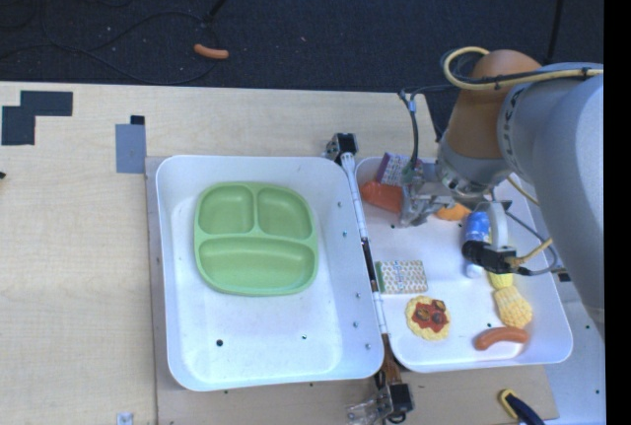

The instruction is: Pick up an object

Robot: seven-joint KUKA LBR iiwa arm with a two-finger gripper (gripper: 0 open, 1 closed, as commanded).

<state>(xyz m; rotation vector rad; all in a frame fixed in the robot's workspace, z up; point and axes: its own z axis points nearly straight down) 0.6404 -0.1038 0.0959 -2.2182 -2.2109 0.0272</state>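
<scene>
Well, largest first: grey arm [562,167] over the far-right part of the right-hand bin [444,260] (right-hand as viewed), orange band above the wrist. At its tip, gripper [422,204] low in that bin's far-left quarter, down among the toys. Cannot tell whether open or closed, too dark and cluttered there; not seen holding anything. Just beside it, toward the bin's left wall: an orange-red piece [381,195], chunky, shape unclear, so close that touching or apart cannot be told.

Next in size, two white bins: the right-hand one and a left-hand bin [177,334] butting against its left wall. One green divided plate [254,238], three compartments, in that neighbour, well apart from the right-hand bin's contents.

Then the small things inside the right-hand bin:
- One yellow corn cob [512,303] by the right wall, toward the near edge.
- One sausage [500,338] at the near-right corner, just beside the corn cob.
- One patterned flat pad [401,276] against the left wall, about midway along.
- One round pizza toy [428,318], yellow with red topping, between the pad and the near edge.
- One purple-grey packet [393,167] at the far-left corner, beyond the orange-red piece.
- One small orange scrap [454,212] about mid-bin, partly hidden.

Lastly, one second sausage [211,50] outside the bin altogether, far off on the dark floor.
</scene>
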